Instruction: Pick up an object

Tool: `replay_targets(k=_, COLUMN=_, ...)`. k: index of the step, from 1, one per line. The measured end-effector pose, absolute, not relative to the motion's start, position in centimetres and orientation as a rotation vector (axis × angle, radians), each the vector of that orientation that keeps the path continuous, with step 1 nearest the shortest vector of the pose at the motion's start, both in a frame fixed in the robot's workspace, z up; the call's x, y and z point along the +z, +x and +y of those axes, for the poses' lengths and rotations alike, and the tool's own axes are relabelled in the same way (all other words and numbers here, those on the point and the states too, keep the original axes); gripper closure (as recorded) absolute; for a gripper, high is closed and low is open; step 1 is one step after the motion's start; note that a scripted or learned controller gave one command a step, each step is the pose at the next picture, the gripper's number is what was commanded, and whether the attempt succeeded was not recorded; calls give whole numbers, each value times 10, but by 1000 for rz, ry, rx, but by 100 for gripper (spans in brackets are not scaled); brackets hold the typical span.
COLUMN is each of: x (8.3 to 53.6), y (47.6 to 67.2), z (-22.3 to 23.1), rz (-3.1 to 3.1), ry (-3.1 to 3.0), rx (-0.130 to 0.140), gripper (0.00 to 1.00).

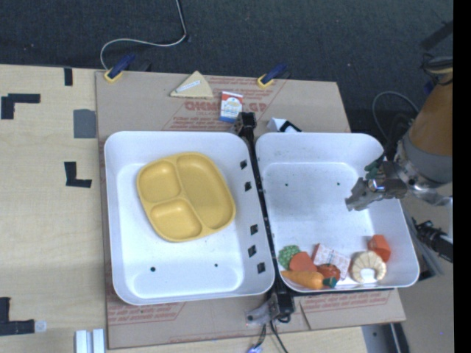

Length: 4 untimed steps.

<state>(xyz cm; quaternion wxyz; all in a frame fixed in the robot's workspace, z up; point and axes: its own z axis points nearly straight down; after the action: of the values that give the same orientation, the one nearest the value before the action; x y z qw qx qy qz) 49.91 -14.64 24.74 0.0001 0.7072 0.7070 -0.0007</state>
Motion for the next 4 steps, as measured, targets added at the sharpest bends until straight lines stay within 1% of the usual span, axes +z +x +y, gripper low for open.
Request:
replay_targets(k=1, x=231, y=598, z=-93, rz=2226, ry=2219, rx=-1, gripper=100)
replay_targets(k=2, x=247, y=606, z=-47, rz=2224, ry=2219, rx=0, gripper=100)
replay_targets(k=3, x=278, y=586, z=-117, rz=2220, ry=2221, rx=-2, gripper=100)
replay_targets(k=4, x=276, y=543, z=-186, rz=2219, ry=2223, rx=-3, gripper=100)
